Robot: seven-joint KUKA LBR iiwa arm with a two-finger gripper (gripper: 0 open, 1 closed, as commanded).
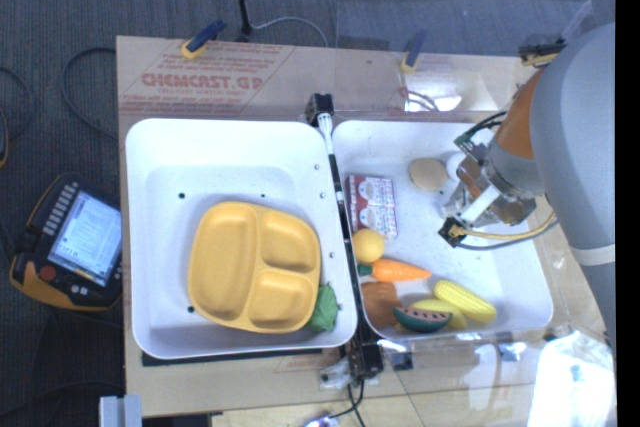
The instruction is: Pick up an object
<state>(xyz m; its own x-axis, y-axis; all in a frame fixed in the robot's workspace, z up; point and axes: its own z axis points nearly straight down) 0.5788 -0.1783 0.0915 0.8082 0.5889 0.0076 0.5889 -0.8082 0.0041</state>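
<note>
My gripper (466, 187) hangs over the right bin (520, 300), in its upper right part. Just left of it lies a beige round object (428, 174), close to the gripper. Further left is a red-and-white packet (371, 203). Along the bin's near side sit a lemon (367, 245), a carrot (400, 269), a brown piece (378, 298), a watermelon slice (421, 317) and a yellow corn cob (465, 299).
The left bin (160, 165) holds a yellow divided tray (256, 265) with a green item (326, 308) poking out under its right corner. The grey arm (585, 135) comes in from the right above the right bin's edge.
</note>
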